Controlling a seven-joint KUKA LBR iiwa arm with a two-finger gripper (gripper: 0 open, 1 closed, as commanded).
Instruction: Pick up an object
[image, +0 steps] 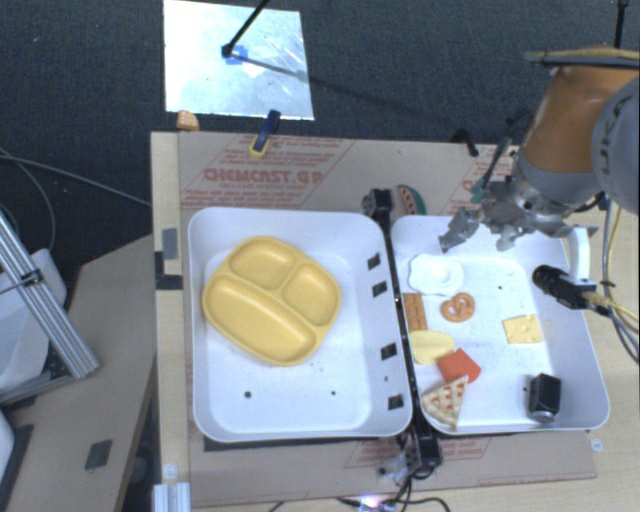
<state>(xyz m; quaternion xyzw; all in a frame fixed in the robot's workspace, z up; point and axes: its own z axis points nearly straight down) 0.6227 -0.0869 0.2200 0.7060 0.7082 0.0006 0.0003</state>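
Observation:
My gripper (481, 234) hangs over the far edge of the right bin (575, 345), its fingers spread open with nothing between them. Just below and left of it lies a white fried egg (435, 272). Nearer the front are a pretzel (458, 306), a cheese slice (522, 329), a brown stick (415, 312), a pale yellow piece (430, 347), a red piece (459, 365), a waffle wedge (445, 400) and a small black object (543, 394).
The left bin (230, 400) holds a yellow divided plate (271, 298). A black divider (398, 320) runs between the bins. The arm's orange band (565, 115) is at the upper right. A cable and black fitting (558, 283) lie over the right bin's rim.

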